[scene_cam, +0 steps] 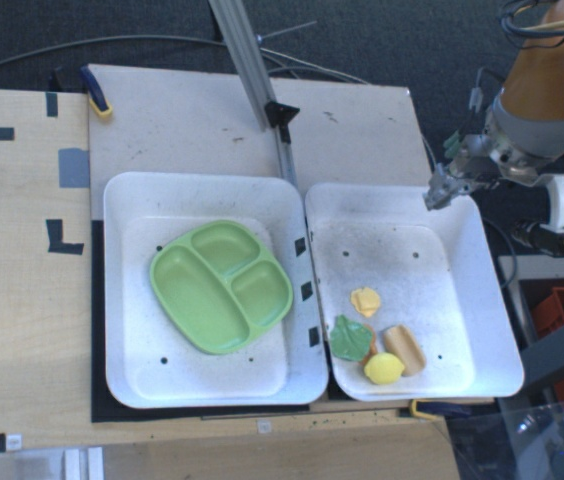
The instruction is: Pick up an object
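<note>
The right bin (pixel 462 268) holds several small toy foods near its front: a pale yellow piece (pixel 365 301), a green leafy piece (pixel 350 339), a tan bread-like piece (pixel 404 348) and a yellow lemon (pixel 383 369). My gripper (pixel 440 190) hangs over the bin's back right corner, well away from the toys. Nothing shows between its tips.
The left bin (pixel 127 268) holds a green divided plate (pixel 220 285). A slanted metal pole (pixel 247 48) runs down to the seam between the bins. Cables lie on the dark floor behind the bench.
</note>
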Robot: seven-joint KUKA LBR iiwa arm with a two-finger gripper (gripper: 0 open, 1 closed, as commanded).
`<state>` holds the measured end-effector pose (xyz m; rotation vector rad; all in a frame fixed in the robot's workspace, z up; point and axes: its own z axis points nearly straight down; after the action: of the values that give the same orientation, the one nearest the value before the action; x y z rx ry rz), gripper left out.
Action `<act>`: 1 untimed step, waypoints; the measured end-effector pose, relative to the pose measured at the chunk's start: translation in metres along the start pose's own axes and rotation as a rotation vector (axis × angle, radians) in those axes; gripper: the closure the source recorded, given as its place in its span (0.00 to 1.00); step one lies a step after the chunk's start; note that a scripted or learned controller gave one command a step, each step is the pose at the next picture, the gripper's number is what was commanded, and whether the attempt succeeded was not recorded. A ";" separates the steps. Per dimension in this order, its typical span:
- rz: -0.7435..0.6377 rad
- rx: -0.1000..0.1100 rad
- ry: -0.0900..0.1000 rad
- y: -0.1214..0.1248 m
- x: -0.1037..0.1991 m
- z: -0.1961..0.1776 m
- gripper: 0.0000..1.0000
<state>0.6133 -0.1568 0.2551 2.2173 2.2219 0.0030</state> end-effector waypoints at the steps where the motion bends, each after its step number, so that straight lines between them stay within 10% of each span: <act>1: -0.005 0.005 0.003 -0.010 0.056 0.000 1.00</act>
<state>0.6035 -0.1011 0.2548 2.2159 2.2307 0.0006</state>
